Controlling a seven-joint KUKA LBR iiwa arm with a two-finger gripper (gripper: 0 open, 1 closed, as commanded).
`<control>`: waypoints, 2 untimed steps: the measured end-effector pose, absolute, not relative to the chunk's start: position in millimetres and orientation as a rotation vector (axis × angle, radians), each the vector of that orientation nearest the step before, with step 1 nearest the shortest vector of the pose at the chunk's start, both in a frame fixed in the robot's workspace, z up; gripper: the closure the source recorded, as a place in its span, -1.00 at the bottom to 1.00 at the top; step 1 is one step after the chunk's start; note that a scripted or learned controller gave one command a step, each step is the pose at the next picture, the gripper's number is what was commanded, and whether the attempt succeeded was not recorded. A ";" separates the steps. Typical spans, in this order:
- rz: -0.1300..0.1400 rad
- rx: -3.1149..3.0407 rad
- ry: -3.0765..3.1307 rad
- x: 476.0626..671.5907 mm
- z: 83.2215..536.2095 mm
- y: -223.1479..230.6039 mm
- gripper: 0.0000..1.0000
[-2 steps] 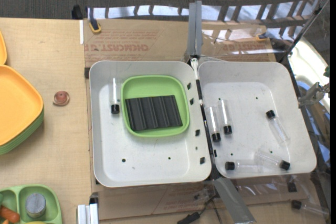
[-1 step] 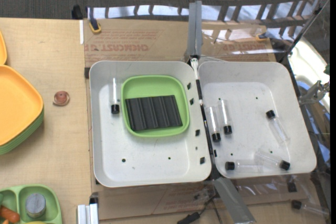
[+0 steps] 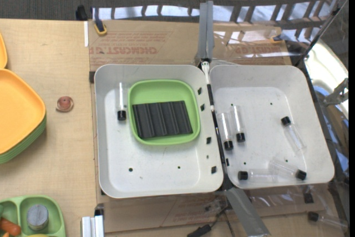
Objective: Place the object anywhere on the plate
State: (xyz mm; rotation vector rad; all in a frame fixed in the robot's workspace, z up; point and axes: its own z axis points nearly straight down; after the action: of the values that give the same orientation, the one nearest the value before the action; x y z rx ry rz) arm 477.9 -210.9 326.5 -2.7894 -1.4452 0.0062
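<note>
We see a green plate [image 3: 163,97] in the left bin [image 3: 111,169], carrying a black ribbed block [image 3: 161,119]. One clear tube [image 3: 121,101] lies just beside its left rim. Five clear tubes [image 3: 237,124] lie scattered in the right bin [image 3: 260,80]. Tool state: we cannot tell.

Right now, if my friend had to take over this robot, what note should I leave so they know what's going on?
Handover note:
Green plate sits in the left bin; a dark ridged mat lies on it.
One clear tube with a black cap lies in the left bin, beside the plate's left edge, not on it.
Five more tubes lie in the right bin: two side by side near its left wall, three toward the right and front.
Done: no tube on the plate yet.
Left: pick up a tube and set it on the plate.
</note>
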 end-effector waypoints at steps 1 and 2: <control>0.008 -2.868 -1.276 477.5 320.6 -213.8 -1.00; 0.008 -2.924 -1.142 477.3 312.5 -215.7 -1.00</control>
State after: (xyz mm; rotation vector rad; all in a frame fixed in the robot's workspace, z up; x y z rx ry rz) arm 477.3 -215.7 312.5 -2.9243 -1.1417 0.0084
